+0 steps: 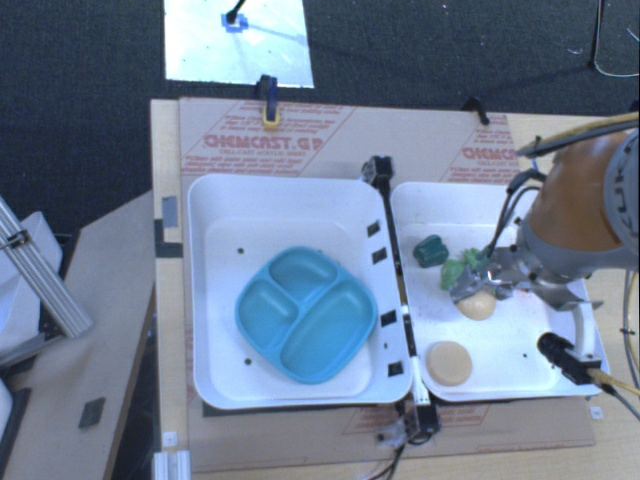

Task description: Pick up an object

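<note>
"CHEMCAST GP" printed red on board (270, 133) under white bins (215, 268) — dark carpet; gripper (470, 286) grip unclear.

We are looking down on a robotics lab test station, not a home or shop. A grey-and-orange industrial arm (585, 208) reaches over two shallow white bins (290, 193) clamped side by side on a wooden bench (170, 268), over a protective sheet (300, 133) printed with a maker's name. Black clamps (378, 170) and loose cables (400, 438) hold the rig together. Dark carpet (80, 68) covers the floor, an aluminium framing rail (35, 268) leans at left, and toy-like props, including a blue divided plate (305, 313), fill the bins.
</note>
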### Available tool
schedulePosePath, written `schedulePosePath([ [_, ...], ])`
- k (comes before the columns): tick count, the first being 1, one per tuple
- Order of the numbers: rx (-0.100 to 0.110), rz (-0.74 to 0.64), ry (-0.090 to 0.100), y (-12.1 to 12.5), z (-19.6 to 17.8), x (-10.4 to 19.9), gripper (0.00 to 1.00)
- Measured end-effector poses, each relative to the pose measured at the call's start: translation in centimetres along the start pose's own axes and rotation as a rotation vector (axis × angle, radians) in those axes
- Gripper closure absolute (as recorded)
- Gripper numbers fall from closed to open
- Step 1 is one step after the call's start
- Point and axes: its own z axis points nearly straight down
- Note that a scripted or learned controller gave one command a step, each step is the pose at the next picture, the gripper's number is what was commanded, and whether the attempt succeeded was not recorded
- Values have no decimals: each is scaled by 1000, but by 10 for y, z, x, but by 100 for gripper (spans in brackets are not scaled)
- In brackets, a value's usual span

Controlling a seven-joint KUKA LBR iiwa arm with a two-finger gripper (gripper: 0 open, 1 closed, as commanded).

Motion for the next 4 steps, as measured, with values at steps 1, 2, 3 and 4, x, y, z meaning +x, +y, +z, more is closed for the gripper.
schedulePosePath([
  [1, -1, 0, -1, -8, -55, -3, 100],
  [2, -1, -1, -1, -6, -108, -3, 100],
  [3, 3, -6, 2, 0, -100, 47, 100],
  [4, 3, -7, 2, 28, -91, 101, 100],
])
